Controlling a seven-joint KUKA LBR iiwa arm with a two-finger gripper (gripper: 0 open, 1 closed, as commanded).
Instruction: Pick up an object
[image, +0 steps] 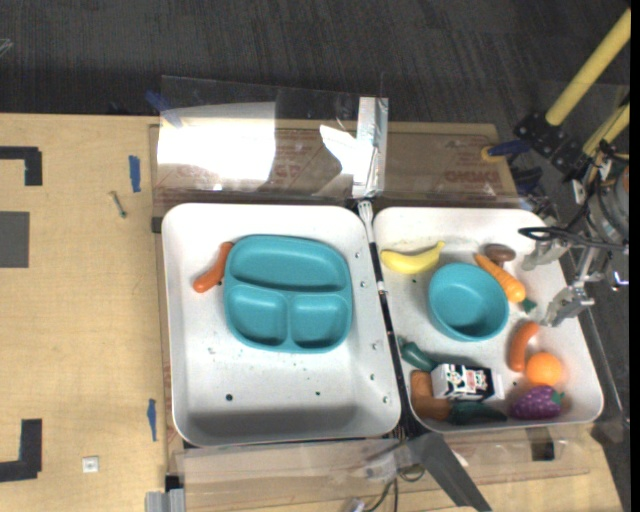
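The right bin (470, 222) holds a yellow banana (410, 260), a teal bowl (467, 300), a carrot (502, 278), an orange fruit (545, 369), purple grapes (537, 402) and a black-and-white carton (465, 381). My gripper (552, 280) hangs over that bin's right edge, just right of the bowl and above the orange. Its two silver fingers (563, 306) stand apart with nothing between them. The left bin (185, 340) holds a teal divided plate (288, 292) with an orange sausage-shaped toy (212, 268) at its left.
A small brown piece (497, 254) lies beside the carrot's top. A reddish-orange item (519, 345) sits left of the orange, and a green item (415, 353) and a brown one (425, 393) lie near the carton. Yellow poles (590, 70) and cables crowd the far right.
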